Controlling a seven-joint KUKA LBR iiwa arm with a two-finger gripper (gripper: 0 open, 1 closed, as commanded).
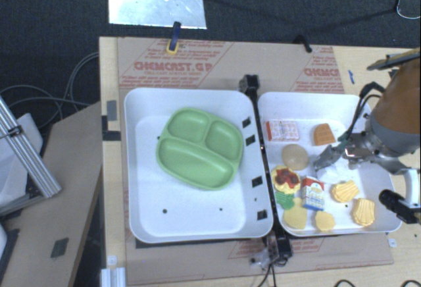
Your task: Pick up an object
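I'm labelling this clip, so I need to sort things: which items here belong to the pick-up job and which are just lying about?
Job: gripper; right bin with tan round piece, orange piece, red-and-white packet, small carton, yellow ridged pieces.

Lying about: green divided plate, left bin.

Cut off by the right edge: the arm [401, 114], its upper body out of frame. Too blurred and small to read: the gripper [337, 156], fingers indistinct over the right bin [309, 103]. Unreadable print on the small packet [282, 130] and the carton [314, 194]. Partly hidden under the arm: the bin's far right corner.
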